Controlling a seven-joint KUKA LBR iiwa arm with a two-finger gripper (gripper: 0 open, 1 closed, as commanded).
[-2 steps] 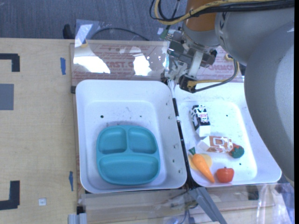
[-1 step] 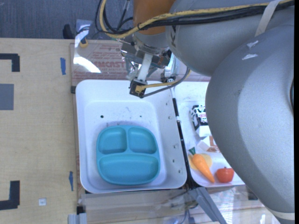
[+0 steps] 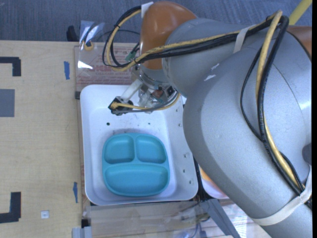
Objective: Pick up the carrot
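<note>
My gripper (image 3: 148, 94) hangs over the far end of the left white bin (image 3: 91, 133), just above the bin floor and beyond the blue plate. The wrist and its cables cover the gripper from above. A small orange patch (image 3: 209, 184) peeks out under the arm at the edge of the right bin; I cannot tell what it is. The bulk of the grey arm (image 3: 247, 123) covers most of the right bin.
A blue three-compartment plate (image 3: 134, 165) lies in the near half of the left bin with nothing on it. Pale wooden bench (image 3: 39, 143) with black and blue tape marks stretches to the left. Bin walls close in around the gripper.
</note>
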